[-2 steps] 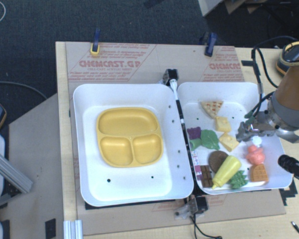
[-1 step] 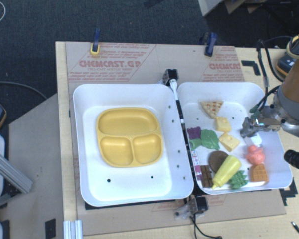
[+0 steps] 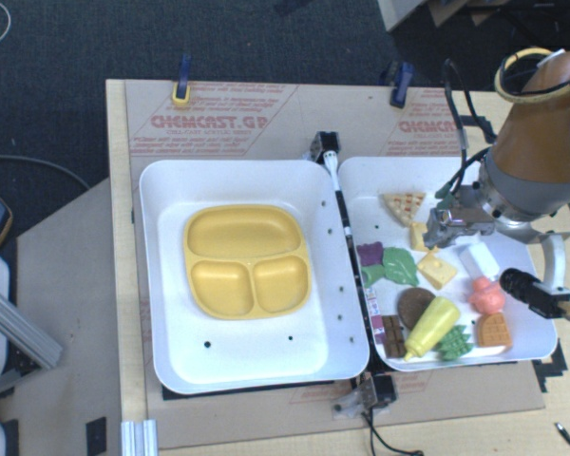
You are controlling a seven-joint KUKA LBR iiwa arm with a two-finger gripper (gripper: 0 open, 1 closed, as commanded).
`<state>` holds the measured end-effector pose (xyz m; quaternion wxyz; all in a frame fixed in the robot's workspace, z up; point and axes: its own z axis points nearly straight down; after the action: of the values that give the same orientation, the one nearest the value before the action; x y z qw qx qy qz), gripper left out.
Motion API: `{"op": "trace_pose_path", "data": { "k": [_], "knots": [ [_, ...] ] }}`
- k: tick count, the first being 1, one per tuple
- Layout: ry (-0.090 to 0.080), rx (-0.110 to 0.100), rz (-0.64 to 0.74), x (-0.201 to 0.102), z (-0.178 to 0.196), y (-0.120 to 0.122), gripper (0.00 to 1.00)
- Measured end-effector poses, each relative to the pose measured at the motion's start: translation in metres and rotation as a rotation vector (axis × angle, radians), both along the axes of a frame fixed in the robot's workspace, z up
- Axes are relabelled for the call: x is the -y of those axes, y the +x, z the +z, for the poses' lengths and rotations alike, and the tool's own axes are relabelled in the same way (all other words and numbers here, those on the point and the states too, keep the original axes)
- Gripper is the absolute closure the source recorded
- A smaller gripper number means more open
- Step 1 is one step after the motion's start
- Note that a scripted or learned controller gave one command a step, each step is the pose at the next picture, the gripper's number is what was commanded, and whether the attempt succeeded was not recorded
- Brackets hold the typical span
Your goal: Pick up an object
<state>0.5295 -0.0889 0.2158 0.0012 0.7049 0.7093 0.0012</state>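
Note:
My gripper (image 3: 440, 235) hangs low over the back of the right bin (image 3: 361, 174), just above a pale yellow cheese block (image 3: 438, 271) and to the right of a tan waffle wedge (image 3: 403, 204). Nothing visibly sits in it. Other toy foods lie in the same bin: a purple piece (image 3: 370, 253), a green leaf (image 3: 395, 266), a brown cookie (image 3: 414, 303), a yellow corn cob (image 3: 430, 326), a chocolate bar (image 3: 391, 334), green broccoli (image 3: 454, 344), a pink fruit (image 3: 487, 296), an orange waffle (image 3: 493, 332) and a white piece (image 3: 477, 256).
The left bin (image 3: 161, 283) holds a yellow three-compartment plate (image 3: 245, 259). The arm's grey and orange body (image 3: 537, 131) reaches in over the right bin's far right corner. Clamps stand at the bench's back edge (image 3: 181, 91).

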Motion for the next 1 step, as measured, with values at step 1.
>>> {"op": "trace_pose_path", "data": {
  "k": [1],
  "knots": [
    [0.0, 0.002, -0.001, -0.0349, 0.0105, 0.0366, 1.0]
  ]
}}
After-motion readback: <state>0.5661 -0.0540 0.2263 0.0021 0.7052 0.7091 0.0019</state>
